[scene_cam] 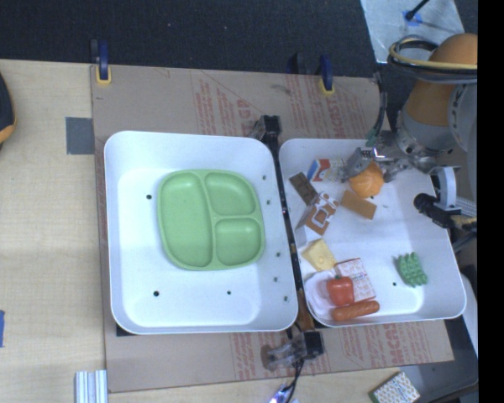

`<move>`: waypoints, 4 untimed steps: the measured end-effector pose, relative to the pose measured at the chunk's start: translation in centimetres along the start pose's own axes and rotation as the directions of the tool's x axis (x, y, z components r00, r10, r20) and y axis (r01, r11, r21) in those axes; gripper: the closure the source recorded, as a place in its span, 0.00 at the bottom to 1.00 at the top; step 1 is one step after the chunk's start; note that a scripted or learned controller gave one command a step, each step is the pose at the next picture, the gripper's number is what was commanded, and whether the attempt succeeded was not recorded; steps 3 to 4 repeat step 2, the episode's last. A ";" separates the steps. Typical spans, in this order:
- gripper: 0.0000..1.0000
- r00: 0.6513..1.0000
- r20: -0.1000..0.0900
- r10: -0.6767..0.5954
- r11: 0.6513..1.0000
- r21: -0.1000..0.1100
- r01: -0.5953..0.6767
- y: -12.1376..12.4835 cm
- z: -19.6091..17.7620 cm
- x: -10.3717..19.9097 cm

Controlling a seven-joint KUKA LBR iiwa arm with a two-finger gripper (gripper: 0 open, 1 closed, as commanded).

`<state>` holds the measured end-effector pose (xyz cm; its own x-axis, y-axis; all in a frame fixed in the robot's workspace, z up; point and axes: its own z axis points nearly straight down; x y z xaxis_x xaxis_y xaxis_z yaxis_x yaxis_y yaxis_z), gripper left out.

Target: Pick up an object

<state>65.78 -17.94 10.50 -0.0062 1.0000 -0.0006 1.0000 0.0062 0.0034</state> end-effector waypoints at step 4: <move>1.00 1.000 -0.001 -0.004 1.000 -0.002 0.004 0.2 -7.5 6.9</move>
